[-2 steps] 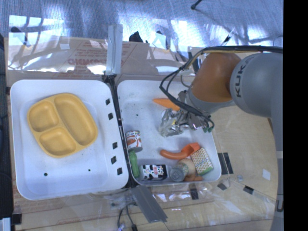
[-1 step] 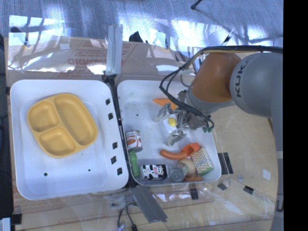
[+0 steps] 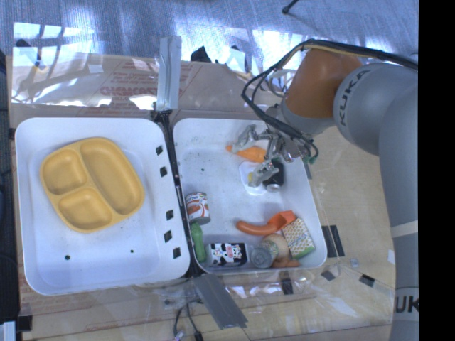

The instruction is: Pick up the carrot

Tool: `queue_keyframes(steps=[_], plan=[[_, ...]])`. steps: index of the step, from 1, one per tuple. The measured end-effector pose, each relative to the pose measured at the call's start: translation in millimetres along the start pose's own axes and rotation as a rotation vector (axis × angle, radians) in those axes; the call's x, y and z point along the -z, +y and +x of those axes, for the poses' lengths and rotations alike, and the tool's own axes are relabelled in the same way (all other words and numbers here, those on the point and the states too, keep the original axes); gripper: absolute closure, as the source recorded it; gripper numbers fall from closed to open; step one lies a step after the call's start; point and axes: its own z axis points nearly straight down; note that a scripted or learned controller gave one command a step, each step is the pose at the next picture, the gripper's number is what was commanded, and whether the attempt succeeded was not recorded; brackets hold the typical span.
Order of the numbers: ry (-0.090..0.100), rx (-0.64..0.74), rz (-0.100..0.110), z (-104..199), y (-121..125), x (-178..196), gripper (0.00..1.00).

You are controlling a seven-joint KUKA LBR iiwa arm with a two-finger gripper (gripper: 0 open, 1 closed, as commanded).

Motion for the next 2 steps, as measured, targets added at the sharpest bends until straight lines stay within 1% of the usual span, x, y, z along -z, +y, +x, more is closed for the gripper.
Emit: queue_keyframes(steps=[1, 2], plan=[[-0.005, 0.004, 0.002, -3, 1, 12, 1.00], [0.004, 0.199, -0.003, 27, 36, -2, 1.00]])
